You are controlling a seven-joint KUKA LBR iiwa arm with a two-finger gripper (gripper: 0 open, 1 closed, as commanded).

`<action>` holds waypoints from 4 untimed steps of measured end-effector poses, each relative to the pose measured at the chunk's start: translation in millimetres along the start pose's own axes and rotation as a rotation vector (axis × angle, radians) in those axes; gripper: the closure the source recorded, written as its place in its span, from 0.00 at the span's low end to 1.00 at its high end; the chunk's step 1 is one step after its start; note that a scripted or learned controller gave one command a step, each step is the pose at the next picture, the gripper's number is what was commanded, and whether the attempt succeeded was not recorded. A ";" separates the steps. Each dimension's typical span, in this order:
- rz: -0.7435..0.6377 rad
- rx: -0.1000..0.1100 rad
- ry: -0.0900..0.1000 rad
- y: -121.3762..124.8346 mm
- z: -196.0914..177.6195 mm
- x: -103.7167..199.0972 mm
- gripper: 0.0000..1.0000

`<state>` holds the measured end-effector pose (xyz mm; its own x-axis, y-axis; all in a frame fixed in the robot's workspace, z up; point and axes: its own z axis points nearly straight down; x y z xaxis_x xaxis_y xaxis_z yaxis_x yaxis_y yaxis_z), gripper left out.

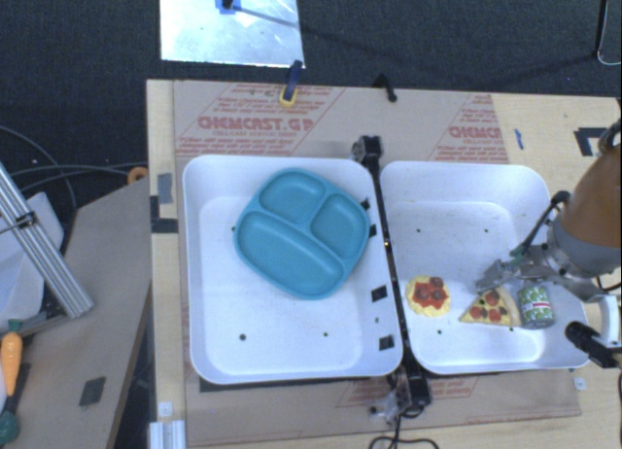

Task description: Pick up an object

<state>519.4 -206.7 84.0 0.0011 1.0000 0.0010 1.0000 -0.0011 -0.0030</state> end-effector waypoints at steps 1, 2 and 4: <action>-0.002 -0.007 -0.002 3.7 -11.1 0.1 1.00; -0.015 -0.016 -0.001 75.4 -87.4 85.2 1.00; -0.003 -0.004 -0.001 60.3 -0.3 94.9 0.00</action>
